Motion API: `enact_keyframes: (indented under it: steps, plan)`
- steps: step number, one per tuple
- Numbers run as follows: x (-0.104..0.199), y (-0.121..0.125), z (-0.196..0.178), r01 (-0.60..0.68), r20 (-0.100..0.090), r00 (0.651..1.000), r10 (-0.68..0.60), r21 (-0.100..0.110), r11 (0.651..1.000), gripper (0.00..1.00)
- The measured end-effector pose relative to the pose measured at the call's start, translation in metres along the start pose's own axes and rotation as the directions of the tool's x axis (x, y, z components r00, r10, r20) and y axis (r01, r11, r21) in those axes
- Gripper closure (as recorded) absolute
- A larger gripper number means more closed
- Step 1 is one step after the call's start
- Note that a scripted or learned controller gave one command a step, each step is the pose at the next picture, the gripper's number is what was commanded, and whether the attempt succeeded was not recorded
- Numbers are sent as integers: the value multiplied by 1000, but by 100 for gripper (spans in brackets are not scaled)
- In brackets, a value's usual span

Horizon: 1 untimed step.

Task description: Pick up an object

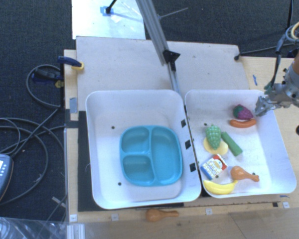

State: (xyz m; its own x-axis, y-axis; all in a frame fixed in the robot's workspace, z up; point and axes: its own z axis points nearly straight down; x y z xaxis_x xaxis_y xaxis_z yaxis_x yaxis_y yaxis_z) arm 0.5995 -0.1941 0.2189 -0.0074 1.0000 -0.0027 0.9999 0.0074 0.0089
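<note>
The right bin (281,148) holds several toy foods: a purple-and-green piece (242,112), an orange-red sausage (242,124), green grapes (213,135) on a yellow slice (219,147), a green cucumber (231,144), a small printed carton (213,167), a drumstick (243,174) and a banana (219,186). My gripper (263,108) hangs at the bin's far right edge, just right of the purple piece. Nothing shows between its tips.
The left bin (99,133) carries a blue divided tray (151,155). A second drumstick (162,214) lies on the bench in front of the bins. A slanted metal pole (157,29) crosses above the bins' divider. Cables lie on the floor at left.
</note>
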Motion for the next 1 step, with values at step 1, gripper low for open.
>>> enact_keyframes:
  steps: [1]
  plan:
    - [0,2,-46,0,0,1000,0,1,1000,100]
